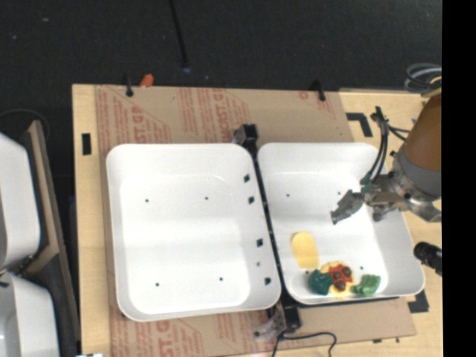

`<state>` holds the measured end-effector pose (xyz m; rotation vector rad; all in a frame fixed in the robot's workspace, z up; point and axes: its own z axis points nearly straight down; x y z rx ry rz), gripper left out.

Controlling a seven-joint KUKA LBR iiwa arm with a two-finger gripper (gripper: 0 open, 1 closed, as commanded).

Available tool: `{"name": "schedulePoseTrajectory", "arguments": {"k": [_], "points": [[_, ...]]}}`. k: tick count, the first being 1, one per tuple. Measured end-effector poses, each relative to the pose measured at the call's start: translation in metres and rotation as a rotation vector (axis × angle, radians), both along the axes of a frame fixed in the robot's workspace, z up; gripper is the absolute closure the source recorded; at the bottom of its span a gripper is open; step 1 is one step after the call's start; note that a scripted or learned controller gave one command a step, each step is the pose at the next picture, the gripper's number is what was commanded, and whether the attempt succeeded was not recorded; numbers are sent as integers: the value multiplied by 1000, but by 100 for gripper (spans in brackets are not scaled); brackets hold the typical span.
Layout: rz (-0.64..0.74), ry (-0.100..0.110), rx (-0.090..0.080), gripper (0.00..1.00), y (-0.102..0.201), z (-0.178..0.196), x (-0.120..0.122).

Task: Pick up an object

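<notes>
On the desk (186,114), the left bin (186,229) sits beside the right bin (327,169). Near the right bin's front edge lies a pale yellow piece (304,249), and just beyond it a cluster of small toys: a teal one (320,282), a red and yellow one (341,275) and a green one (367,283). Above them hangs the pincer (346,206), well apart from the toys; whether it is wide or narrow I cannot tell.

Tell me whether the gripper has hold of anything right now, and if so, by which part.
Nothing is held. The gripper hangs over bare floor of the right bin, apart from the yellow piece and the small toys at the bin's near edge.
</notes>
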<state>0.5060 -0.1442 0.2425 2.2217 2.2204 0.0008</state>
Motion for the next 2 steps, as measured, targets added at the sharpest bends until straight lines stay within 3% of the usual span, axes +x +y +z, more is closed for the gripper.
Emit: {"name": "schedulePoseTrajectory", "arguments": {"k": [1,2], "points": [[3,8,2,0,41,-98,39],[0,5,1,0,49,-144,8]]}}
